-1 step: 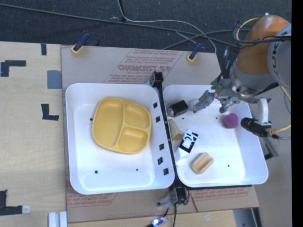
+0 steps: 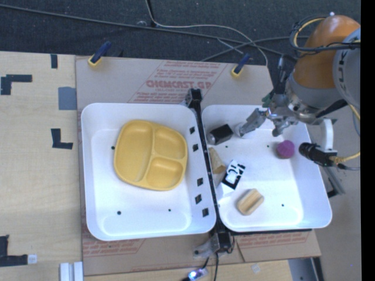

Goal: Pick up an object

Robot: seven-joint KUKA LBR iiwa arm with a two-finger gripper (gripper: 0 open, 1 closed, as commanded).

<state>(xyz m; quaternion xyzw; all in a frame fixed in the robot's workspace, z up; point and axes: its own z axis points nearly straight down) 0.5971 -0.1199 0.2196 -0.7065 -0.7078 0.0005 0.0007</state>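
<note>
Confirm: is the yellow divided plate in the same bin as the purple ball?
No, the yellow plate lies in the left bin, while the purple ball sits in the right bin.

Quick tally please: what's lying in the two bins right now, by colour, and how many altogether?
Yellow: 1, divided plate, left bin
Black: 1, block, right bin
Black-and-white: 1, card
Tan: 2, bread-like piece; wedge by the divider
Purple: 1, ball
Total: 6
</note>
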